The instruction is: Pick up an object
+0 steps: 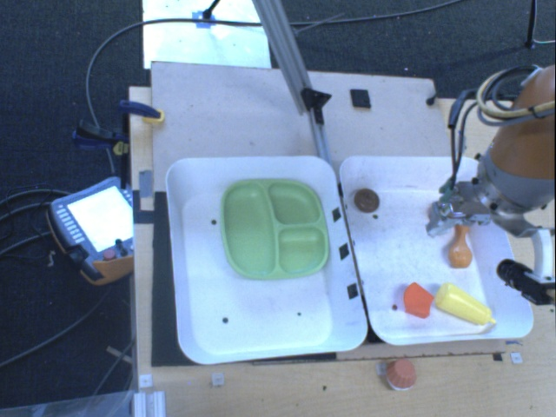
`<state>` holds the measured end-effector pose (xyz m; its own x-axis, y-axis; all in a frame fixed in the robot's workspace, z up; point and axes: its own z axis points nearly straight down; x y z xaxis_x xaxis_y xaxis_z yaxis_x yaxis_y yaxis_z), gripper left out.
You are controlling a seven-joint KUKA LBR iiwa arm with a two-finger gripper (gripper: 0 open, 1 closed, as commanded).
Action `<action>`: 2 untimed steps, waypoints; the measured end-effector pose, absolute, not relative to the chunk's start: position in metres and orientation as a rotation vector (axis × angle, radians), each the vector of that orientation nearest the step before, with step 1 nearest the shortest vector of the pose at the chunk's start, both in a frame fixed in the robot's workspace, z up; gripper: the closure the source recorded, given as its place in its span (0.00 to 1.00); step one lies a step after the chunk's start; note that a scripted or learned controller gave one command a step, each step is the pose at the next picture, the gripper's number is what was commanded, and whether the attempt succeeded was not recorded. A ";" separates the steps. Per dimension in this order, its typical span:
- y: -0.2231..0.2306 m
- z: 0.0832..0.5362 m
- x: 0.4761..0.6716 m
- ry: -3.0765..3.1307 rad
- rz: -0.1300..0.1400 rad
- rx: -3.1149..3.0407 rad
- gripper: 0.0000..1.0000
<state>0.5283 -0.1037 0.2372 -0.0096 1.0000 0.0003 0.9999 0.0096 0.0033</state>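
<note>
Bench: pale board, both bins on it side by side, touching along the middle seam.

Left bin: shallow, white. Holds a green divided plate in its upper half, flat, three compartments, nothing visible in them.

Right bin: shallow, white, holds four loose items, listed below.

Arm: comes in from the right, grey body with the orange band, cable loops above it, sits over the upper right part of the right bin.

Gripper: metallic, at the arm's left end, over the right bin's upper right area. Cannot tell how far open it is from this angle. It sits directly above or on the top of the orange pear-shaped piece; cannot confirm that anything is clamped in it.

Grey pole: runs at a slant from the top edge down to the seam between the bins, black bracket near its lower end.

Handheld pendant: off the bench to the left, lit screen, on the dark floor.

Objects in the right bin:
- yellow cone-like piece, lying on its side near the lower right corner
- orange pear-shaped piece, narrow end up toward the gripper, fat end down
- red-orange block, just left of the yellow piece, close but whether touching is unclear
- brown round piece, upper left, well apart from the others

Outside the bins: small reddish round object on the bench's front edge, below the right bin.
</note>
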 end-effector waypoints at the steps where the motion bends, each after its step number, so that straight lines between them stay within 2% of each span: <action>1: -0.048 0.229 0.554 2.232 0.005 2.208 1.00; 2: 0.000 0.238 0.572 2.233 0.007 2.209 1.00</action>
<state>0.5721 0.0004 0.2384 -0.0108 0.9999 0.0023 0.9999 0.0108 0.0040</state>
